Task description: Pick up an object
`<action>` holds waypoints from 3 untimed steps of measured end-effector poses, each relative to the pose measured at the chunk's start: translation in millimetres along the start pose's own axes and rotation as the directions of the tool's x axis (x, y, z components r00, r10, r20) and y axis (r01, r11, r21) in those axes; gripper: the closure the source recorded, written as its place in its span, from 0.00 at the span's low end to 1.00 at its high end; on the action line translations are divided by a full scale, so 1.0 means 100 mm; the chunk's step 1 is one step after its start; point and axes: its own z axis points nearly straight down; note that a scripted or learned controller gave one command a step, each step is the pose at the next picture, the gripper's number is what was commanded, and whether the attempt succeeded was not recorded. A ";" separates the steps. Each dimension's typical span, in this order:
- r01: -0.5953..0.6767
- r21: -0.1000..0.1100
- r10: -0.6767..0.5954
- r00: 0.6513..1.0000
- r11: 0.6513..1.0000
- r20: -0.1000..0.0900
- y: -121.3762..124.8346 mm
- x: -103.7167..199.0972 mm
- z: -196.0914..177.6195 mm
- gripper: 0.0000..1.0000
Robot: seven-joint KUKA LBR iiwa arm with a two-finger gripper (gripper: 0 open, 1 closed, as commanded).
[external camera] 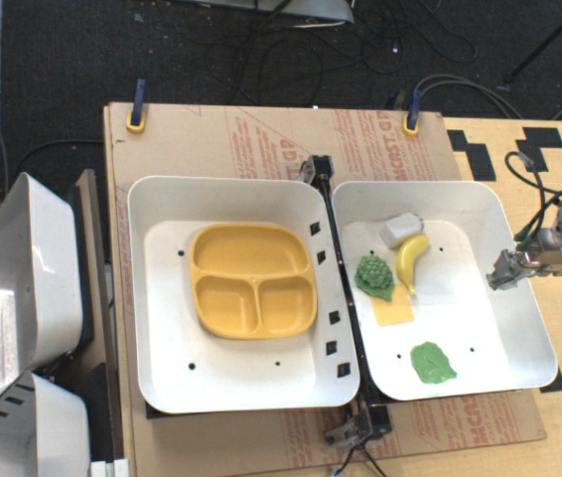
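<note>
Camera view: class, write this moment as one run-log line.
gripper: over right bin's right edge, nothing seen held | banana, broccoli: in right bin, untouched | yellow tray: in left bin

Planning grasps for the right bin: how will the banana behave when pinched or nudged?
The banana looks like a smooth, glossy toy, so it is probably stiff and light but may slip between narrow fingers. Its curved body lies flat, so a nudge would likely spin it rather than roll it. It sits close to the yellow slice and the broccoli, so pushing may shift them too.
</note>
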 end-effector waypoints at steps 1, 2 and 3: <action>0.002 -0.001 -0.002 1.000 1.000 0.001 0.02 0.00 -0.49 1.00; 0.006 0.006 -0.006 1.000 1.000 -0.005 -0.04 0.54 -0.36 1.00; 0.006 0.007 -0.006 1.000 1.000 -0.005 -0.11 1.06 -0.25 1.00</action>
